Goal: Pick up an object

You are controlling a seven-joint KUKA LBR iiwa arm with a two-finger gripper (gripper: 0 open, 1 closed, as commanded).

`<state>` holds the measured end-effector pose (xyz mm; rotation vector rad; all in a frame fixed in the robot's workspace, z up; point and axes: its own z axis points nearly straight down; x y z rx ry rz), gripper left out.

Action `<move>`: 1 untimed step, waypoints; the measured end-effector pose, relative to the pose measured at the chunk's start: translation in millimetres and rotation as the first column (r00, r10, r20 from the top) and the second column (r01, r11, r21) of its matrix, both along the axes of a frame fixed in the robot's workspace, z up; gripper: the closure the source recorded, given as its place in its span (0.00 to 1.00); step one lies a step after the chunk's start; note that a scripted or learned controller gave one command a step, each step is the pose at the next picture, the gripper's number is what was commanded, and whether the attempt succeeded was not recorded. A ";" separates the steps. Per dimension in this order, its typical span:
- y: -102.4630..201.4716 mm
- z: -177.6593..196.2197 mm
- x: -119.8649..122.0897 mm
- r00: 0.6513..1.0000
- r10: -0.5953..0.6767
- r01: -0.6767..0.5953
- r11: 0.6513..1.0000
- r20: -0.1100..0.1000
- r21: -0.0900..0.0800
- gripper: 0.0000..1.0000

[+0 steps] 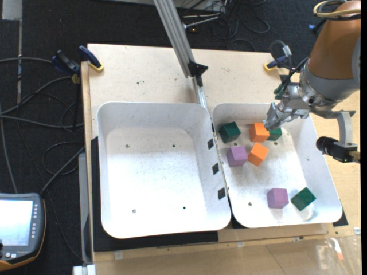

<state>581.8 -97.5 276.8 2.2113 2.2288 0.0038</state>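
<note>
Several small blocks lie in the right bin (321,171). A dark green block (229,132) sits near its back left. An orange block (258,132) lies just right of it, with another orange block (258,153) in front and a purple block (236,156) beside that. A purple block (277,197) and a green block (303,199) rest near the front right. My gripper (273,124) hangs low at the back of this bin, right beside the first orange block and over a small green block (276,134) partly hidden under it.
The left bin (114,171) stands beside the right one. A slanted metal pole (175,27) crosses from the top down to the gap between the bins. Clamps hold the board at the back left (86,59) and back right (278,59). A tablet (20,225) lies at the bottom left.
</note>
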 end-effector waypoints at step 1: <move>56.0 -8.1 11.1 1.000 0.000 0.000 1.000 -0.003 0.001 1.00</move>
